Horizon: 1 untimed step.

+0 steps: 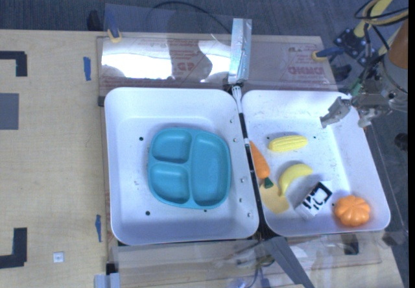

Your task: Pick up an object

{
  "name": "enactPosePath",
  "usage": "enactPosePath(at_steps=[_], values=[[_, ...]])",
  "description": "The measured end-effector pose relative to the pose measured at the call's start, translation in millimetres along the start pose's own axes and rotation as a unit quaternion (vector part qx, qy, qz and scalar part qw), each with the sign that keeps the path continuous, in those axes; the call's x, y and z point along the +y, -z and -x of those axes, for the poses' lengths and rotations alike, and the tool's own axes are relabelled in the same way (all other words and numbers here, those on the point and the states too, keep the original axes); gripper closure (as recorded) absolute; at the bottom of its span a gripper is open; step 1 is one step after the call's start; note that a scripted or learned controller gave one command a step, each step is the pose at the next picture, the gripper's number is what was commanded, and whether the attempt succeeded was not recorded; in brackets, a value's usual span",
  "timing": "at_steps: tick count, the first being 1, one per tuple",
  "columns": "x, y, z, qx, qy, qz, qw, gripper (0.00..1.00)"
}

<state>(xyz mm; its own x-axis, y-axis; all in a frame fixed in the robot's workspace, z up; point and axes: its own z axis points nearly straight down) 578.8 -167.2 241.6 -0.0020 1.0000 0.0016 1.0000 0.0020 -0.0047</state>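
Sitting nearest in right bin point(373, 170): orange pumpkin point(352, 210) at front right corner, white block with black marks point(316, 198) just left of it, touching yellow banana-like piece point(293, 176). Carrot point(260, 163) along bin's left wall. Corn cob point(287, 143) farther back, mid-bin. Left bin point(123, 150) holds blue divided plate point(190, 167). Gripper point(340, 111) at far right of right bin, above corn and off to its right, nothing between fingers; can't tell jaw spread from here.
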Motion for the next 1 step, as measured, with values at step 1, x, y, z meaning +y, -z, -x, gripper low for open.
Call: enactPosePath(at_steps=[1], values=[[-5.7,-117.8,-51.6,0.0,-0.011,-0.003,0.9999,0.0]])
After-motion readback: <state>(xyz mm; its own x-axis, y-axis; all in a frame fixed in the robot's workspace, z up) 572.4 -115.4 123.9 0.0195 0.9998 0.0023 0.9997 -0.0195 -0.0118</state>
